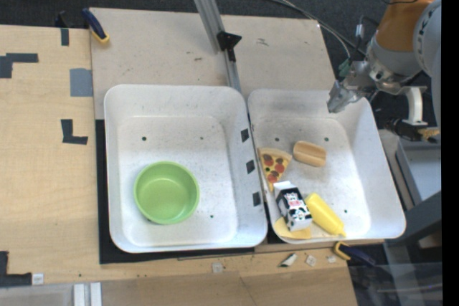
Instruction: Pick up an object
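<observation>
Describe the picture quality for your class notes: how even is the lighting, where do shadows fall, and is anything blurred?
Camera view: lighting is soft and even, with no strong glare on the white bins; the green bowl casts only a faint shadow; a dark gap shows under the bins' front edge; the hand and the orange arm look slightly soft; the whole picture is coarse, so the small items' details are unclear.

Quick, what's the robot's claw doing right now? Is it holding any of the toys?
Gripper: above the far right corner of the right bin, nothing between its fingers; open or shut cannot be told.
</observation>
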You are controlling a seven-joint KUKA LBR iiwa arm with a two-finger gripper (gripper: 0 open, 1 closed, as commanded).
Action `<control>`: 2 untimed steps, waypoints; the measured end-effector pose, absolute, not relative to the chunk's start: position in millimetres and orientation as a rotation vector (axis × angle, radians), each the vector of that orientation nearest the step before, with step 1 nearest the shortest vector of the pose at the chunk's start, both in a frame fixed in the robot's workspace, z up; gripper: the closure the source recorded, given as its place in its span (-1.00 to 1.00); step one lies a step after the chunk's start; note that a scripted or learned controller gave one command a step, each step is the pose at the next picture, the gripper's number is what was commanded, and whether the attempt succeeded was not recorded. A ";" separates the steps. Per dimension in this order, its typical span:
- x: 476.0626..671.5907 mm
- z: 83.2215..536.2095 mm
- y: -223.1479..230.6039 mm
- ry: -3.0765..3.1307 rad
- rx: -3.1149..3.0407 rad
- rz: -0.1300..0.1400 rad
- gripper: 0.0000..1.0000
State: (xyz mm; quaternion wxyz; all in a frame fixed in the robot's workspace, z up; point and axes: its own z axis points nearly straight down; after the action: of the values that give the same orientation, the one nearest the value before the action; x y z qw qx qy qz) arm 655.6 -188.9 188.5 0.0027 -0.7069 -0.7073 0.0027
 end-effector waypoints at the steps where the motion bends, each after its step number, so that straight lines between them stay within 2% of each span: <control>1: 652.4 143.0 -189.4 -2.219 -2.217 0.008 -1.00; 2: 651.3 87.4 -188.4 -2.221 -2.217 0.007 -1.00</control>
State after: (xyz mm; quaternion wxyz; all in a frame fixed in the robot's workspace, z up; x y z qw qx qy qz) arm 651.3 -188.4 87.4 0.0014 -0.7065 -0.7077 0.0022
